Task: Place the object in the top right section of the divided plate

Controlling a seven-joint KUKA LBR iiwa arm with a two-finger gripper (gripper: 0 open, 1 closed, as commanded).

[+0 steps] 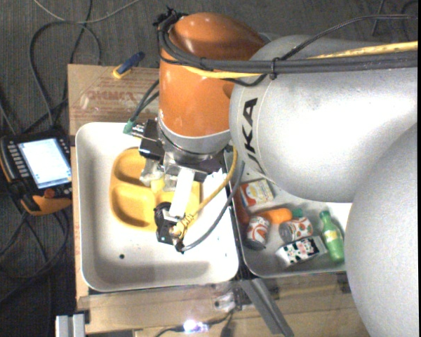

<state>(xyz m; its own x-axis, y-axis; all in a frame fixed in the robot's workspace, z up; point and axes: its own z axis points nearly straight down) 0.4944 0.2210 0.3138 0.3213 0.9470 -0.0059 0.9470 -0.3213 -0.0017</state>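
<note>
I see grey carpet (28, 62) and a lit pendant (38, 163) left of the desk (105, 93). The yellow divided plate (126, 192) lies in the left bin (98, 258), half hidden under the arm (196, 83). Jaws open or closed, I can't tell.

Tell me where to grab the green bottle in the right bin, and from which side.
Grip the green bottle across its wide body, below the neck, coming down from above. It seems to lie on its side in the right bin, offering its long sides. The black and white carton sits close beside it, so finger room there looks tight.
</note>
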